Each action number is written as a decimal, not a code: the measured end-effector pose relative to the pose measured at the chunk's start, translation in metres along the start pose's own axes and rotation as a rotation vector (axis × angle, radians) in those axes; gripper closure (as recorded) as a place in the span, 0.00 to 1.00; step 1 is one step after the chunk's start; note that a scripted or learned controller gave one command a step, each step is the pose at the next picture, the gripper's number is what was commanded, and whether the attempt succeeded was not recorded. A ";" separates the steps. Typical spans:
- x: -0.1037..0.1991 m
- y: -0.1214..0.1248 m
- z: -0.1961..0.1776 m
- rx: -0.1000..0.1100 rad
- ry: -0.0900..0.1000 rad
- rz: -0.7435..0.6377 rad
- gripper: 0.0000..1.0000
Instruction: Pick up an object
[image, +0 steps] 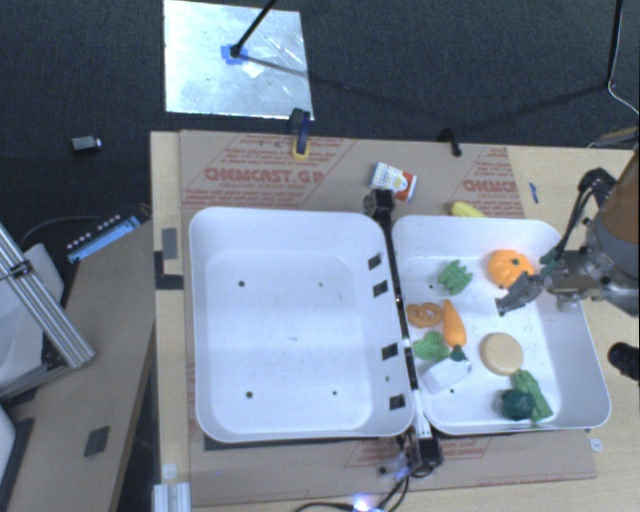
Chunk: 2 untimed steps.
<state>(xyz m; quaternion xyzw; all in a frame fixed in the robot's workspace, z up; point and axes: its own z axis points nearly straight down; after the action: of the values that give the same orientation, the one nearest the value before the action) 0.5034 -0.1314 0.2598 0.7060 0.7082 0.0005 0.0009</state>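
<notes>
The right bin (588, 392) holds several small items. An orange fruit (510, 267) lies near its far side, with a green piece (455, 275) to its left. A brown ring (425, 314), an orange carrot (454, 324), a green leafy piece (432, 347) and a white block (445, 375) lie along the bin's left wall. A tan round disc (501, 353) and a dark green broccoli (523, 398) sit nearer the front. My gripper (518, 294) hangs over the bin just below and right of the orange fruit, above the tan disc. Nothing shows in its grasp.
The left bin (290, 320) lies beside the right one, joined by a dark hinge strip (395, 320). A yellow banana (466, 210) and a small carton (393, 180) lie on the cardboard behind the bins. The arm's wrist (610, 262) overhangs the right bin's right edge.
</notes>
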 end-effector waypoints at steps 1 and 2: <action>-0.005 -0.012 0.150 -0.013 -0.005 0.003 0.00; -0.003 -0.015 0.144 -0.003 0.000 0.002 1.00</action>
<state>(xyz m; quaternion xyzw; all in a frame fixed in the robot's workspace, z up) 0.4891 -0.1348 0.1160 0.7066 0.7076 0.0013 0.0021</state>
